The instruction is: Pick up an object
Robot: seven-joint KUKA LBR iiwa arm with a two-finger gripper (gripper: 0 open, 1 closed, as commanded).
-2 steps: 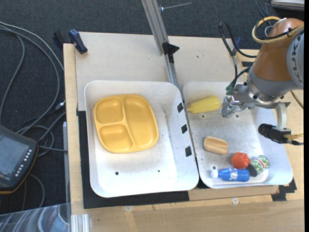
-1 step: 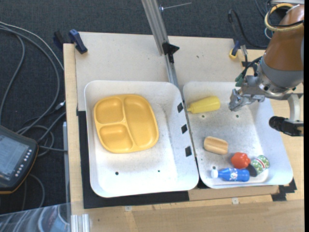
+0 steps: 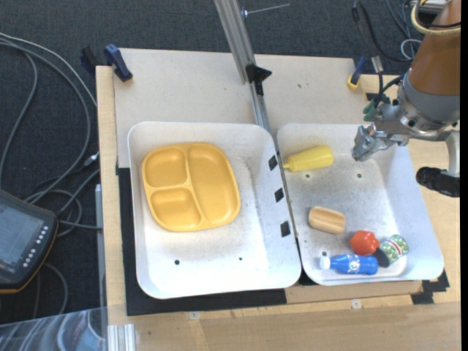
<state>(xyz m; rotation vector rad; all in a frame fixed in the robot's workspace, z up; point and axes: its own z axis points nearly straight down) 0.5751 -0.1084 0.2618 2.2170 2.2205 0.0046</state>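
Inside the right bin (image 3: 409,196), yellow bottle (image 3: 308,159), bread roll (image 3: 327,219); gripper (image 3: 363,149) above, grip state unclear.

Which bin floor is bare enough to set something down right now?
Left bin: bare floor along the near edge and right of the yellow tray. Right bin: open middle between the yellow bottle and the bread roll. Crowded: near corner, with red ball, blue bottle, green-striped ball.

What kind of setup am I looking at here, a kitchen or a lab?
Likely a robotics lab bench: two white bins clamped on a board, toy items like a yellow divided plate and a blue bottle, loose cables on dark carpet.
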